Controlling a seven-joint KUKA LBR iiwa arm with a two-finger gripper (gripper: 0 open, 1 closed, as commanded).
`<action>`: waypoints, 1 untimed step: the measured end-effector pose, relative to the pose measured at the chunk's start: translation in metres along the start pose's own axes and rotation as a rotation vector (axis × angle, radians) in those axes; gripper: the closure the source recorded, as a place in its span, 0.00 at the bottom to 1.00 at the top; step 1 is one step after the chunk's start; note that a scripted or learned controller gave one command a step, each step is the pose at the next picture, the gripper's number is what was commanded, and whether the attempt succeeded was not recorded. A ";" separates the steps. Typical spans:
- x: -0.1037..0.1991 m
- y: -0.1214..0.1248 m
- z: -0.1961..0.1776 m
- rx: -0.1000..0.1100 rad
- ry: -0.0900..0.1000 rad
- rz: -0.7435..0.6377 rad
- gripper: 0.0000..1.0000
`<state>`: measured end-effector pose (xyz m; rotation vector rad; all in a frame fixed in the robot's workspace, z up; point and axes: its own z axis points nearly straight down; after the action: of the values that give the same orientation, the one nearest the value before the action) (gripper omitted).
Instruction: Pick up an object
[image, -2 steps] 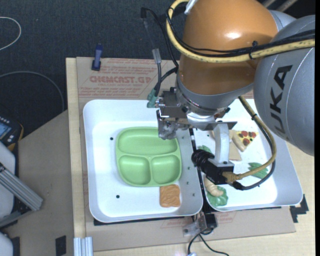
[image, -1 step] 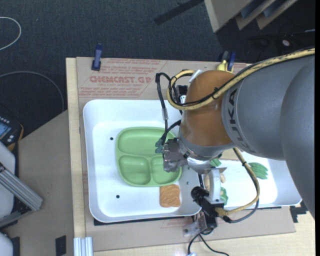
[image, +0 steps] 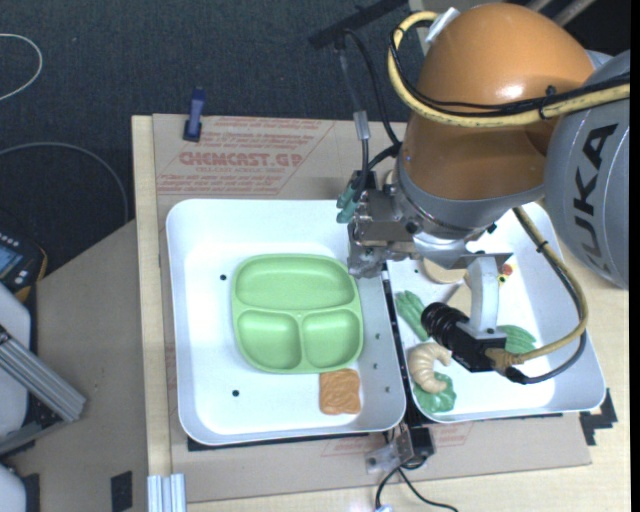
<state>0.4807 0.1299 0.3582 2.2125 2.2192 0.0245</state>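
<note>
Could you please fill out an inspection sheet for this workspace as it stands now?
Surface: left bin and right bin, both white, side by side on a printed board.
Job's things: green divided plate and orange-brown piece in the left bin; cream curved piece and green leafy pieces in the right bin.
Clutter: nothing seen.
Grippers: end effector over the divide between the bins.
Cables: thin cable on the dark floor, upper left.
Surroundings: blue clip at the board's far edge.
</note>
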 end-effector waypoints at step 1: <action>0.000 -0.001 -0.002 0.015 -0.005 0.002 1.00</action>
<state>0.4798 0.1295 0.3597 2.2196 2.2216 0.0024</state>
